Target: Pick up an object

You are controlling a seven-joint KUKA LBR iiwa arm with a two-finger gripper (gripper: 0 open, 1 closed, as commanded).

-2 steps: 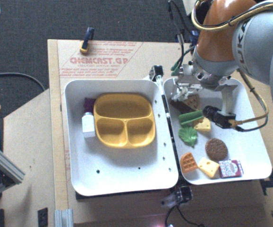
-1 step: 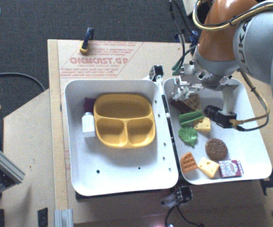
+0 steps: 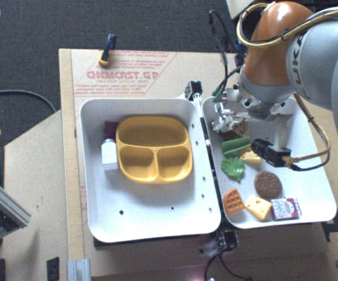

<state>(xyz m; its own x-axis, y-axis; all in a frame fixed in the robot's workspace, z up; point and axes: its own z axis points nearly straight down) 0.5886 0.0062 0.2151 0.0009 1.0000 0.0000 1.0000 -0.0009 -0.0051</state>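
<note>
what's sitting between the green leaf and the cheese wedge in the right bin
In the camera view, a waffle piece lies between the green leaf and the cheese wedge, beside the brown cookie.

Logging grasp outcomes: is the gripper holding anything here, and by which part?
Cannot be told: the gripper sits low over the green pieces in the right bin.

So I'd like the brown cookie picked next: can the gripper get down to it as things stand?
Probably yes. The brown cookie lies flat in the right bin with nothing on top of it. The gripper sits at the bin's far end, and only the black cable crosses between them.
</note>
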